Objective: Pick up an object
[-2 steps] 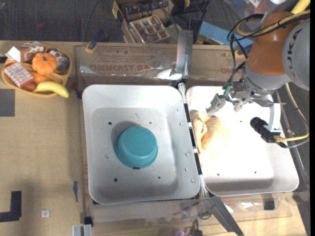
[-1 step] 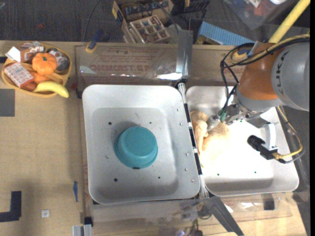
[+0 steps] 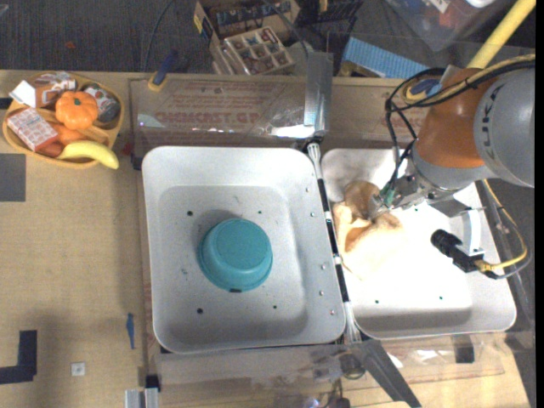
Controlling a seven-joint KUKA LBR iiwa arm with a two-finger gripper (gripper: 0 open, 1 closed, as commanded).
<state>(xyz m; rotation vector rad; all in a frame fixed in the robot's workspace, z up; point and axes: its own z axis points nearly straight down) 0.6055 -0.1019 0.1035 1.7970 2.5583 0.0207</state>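
Gripper [image 3: 384,201] position: low in the right bin [image 3: 442,308], at the tan cloth-like object [image 3: 364,223] beside the left wall. Jaw state cannot be determined. Recommended: centre over the object's bulk before lifting. Left bin [image 3: 170,313] holds a teal bowl [image 3: 236,254]; clutter surrounds the tabletop [image 3: 68,270].

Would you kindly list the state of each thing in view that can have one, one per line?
Teal bowl: upside down, resting on the floor of the left bin.
Tan object: lying at the left side of the right bin, partly under the claw.
Claw: lowered over the tan object; grip cannot be made out.
Basket: on the bench, filled with toy food.
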